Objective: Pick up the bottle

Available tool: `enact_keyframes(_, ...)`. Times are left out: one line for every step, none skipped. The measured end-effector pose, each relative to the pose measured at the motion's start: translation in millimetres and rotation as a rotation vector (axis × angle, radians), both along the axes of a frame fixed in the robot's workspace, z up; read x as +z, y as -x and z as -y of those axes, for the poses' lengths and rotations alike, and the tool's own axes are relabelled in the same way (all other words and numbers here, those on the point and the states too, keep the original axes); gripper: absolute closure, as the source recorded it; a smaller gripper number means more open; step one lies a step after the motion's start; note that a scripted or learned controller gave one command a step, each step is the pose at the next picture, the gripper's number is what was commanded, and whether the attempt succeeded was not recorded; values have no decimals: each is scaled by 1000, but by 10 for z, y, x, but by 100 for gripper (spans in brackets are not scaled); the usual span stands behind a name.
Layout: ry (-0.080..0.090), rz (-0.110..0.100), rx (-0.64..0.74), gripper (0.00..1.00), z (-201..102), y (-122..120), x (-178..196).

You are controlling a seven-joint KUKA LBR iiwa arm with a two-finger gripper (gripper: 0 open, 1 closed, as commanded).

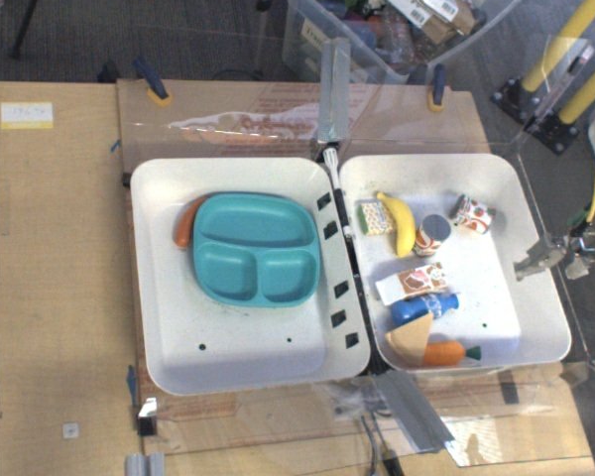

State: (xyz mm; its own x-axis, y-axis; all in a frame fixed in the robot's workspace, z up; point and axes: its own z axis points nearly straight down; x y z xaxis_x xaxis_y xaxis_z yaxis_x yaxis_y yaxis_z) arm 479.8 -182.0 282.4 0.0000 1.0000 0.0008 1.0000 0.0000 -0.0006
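Note:
The blue bottle (pixel 423 308) lies on its side in the front part of the right bin (pixel 506 181). A red-and-white carton (pixel 416 281) lies just behind it, and a tan wedge (pixel 411 338) and a carrot (pixel 444 353) just in front. The gripper (pixel 553 259) pokes in at the view's right edge, over the right bin's outer rim. It is well to the right of the bottle and touches nothing in the bin.
Further back in the right bin are a banana (pixel 400 224), a small yellow box (pixel 375 218), a round can (pixel 433 232) and a small carton (pixel 473 216). The left bin (pixel 159 296) holds a teal divided plate (pixel 255 249) with an orange item (pixel 184 226) at its left edge.

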Motion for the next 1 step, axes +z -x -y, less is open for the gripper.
enact_keyframes(0, 0, -14, 0, -706, -265, -1330)
